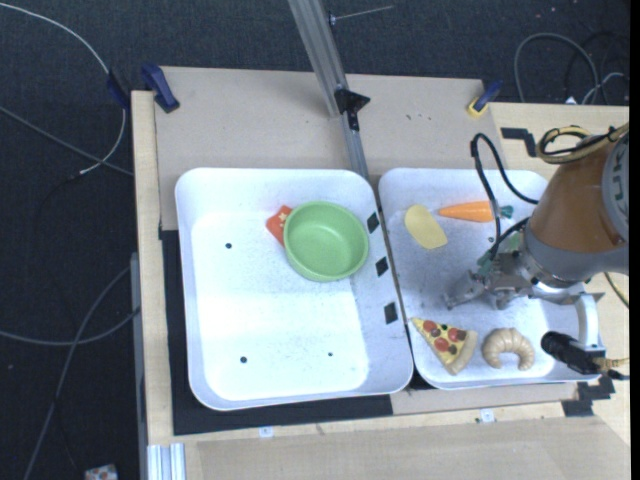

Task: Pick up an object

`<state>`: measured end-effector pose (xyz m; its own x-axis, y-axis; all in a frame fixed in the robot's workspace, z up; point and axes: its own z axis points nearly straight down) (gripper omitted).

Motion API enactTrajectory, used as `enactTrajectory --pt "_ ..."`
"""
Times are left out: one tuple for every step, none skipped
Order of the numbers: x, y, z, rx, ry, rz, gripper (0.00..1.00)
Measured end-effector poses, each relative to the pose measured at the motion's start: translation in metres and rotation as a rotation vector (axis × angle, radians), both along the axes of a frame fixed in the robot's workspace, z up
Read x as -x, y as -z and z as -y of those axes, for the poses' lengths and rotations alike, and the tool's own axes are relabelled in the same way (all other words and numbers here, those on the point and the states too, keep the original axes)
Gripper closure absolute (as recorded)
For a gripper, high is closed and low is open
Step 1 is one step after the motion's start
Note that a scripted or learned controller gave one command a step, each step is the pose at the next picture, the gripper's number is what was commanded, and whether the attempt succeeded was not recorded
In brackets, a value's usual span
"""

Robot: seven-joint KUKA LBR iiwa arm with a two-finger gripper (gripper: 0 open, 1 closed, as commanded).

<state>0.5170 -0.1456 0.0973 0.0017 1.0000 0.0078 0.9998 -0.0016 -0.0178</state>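
You are looking down at a bench with two shallow white bins side by side, the left bin (210, 298) and the right bin (440, 193). In the left bin a green bowl (325, 240) sits near the upper right corner, and a small orange-red piece (277, 223) peeks out from under its left rim, touching it. In the right bin you have four toy foods: a pale yellow piece (425, 227) near the upper left, a carrot (466, 211) lying crosswise just to its right, a pizza slice (445, 343) at the lower left, and a croissant (509, 348) just right of the pizza, close to the bin's front wall. The arm (585, 213) reaches in from the right, its orange band over the bin's right side, and the claw (478, 286) is low in the middle of that bin, pointing left. The claw sits above the pizza and croissant and below the carrot, apart from all of them. You cannot tell from here how far its fingers are spread, and nothing shows between them. A thin metal pole (325, 58) slants across the bench top above the gap between the bins.
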Motion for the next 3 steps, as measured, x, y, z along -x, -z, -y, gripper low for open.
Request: enactTrajectory --pt "-0.003 -0.017 0.000 0.001 0.000 0.013 1.00" --pt "-0.012 -0.065 0.003 0.008 -0.003 0.022 1.00" --pt "-0.013 -0.121 0.003 0.008 -0.003 0.025 1.00"
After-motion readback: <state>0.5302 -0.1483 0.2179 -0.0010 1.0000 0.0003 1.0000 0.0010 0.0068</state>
